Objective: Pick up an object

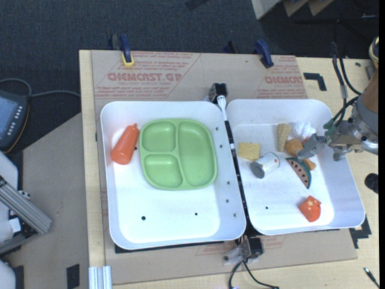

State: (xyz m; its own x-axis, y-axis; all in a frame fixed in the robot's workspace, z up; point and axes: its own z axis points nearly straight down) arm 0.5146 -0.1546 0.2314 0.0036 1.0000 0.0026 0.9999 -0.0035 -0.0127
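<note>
The hand point(310, 146) hangs low in the right bin point(337, 179) beside an orange toy point(293, 146); I cannot tell its grip.

Dark carpet floor point(54, 23) around a brown-topped table point(180, 77), blue clamps point(125, 44) at its far edge.

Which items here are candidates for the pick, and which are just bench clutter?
Candidates for the pick:
- orange bottle
- yellow block
- grey-and-white cylinder
- tan block
- watermelon slice
- red piece
- orange lump by the gripper

Lying about:
- green divided plate
- blue clamps
- cardboard sheet
</note>
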